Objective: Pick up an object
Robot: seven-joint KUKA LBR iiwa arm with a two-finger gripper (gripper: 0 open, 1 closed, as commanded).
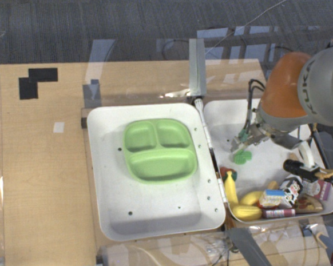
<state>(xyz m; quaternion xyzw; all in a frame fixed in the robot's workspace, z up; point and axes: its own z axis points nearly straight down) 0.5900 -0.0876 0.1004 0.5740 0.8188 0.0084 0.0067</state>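
**A:** Where's the tool at?

**B:** Down in the right bin (225,116). The tool (240,145) hangs low over the middle of the bin floor, on the end of the arm (287,94) reaching in from the side. How far open it is, I can't tell; it's small and sits in its own shadow.

**A:** Has it got anything?

**B:** Nothing I'd swear to. There's a small green piece (242,157) just beside the tip, on the near side. Touching or a hair apart, I can't say, but it looks to be resting on the bin floor, not lifted.

**A:** So the pick?

**B:** Not done, I'd judge. The approach looks made; closing on something and raising it clear is all to come.

**A:** Give me a count.

**B:** Two bins on the worktop (43,168). In the right one there's one small green piece and three yellow pieces (231,188): one lies along the dividing wall, two are in the near corner. One small white carton (273,197) is next to those. Beyond it a huddle of packets fills the near right corner, too tangled to count. In the left bin (108,163) there's one green plate (159,150) with three compartments, lying flat, well apart from the tool.
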